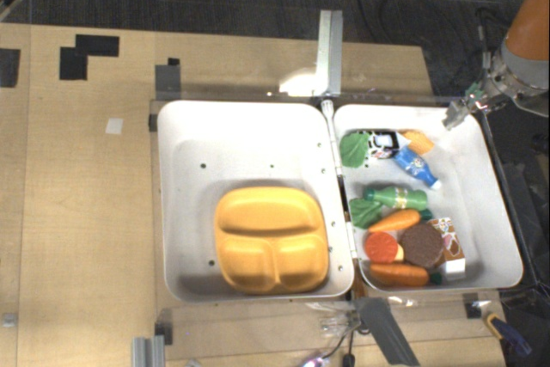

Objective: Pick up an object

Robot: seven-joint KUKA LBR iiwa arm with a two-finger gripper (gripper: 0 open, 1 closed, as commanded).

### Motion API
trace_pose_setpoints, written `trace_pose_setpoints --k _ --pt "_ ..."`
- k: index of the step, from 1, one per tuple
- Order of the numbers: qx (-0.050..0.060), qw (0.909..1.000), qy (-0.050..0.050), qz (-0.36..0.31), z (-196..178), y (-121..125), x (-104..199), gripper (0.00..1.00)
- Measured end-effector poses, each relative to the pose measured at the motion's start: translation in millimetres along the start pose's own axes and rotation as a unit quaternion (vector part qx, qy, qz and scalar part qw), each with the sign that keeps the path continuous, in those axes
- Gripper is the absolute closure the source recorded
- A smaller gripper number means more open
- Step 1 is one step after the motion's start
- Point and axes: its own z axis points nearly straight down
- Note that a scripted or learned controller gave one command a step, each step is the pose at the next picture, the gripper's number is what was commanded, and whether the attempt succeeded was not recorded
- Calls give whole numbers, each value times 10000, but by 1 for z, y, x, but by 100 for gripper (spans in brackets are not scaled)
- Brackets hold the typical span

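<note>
The right bin holds a pile of toy food along its left and front side. In it are a green leaf, a blue bottle, a green bottle, a carrot, a red tomato, a brown round patty and an orange sausage. My gripper hangs over the bin's back right corner, apart from all the objects, with the orange-banded arm behind it. Nothing shows in the gripper.
The left bin holds a large yellow divided tray at its front. A metal post stands behind the wall between the bins. Near the orange piece lies a black-and-white item.
</note>
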Motion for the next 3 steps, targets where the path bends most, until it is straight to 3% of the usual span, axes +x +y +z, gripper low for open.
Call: trace_pose_setpoints --k 3 --pt "-114 9999 -90 -76 -41 9 0 100"
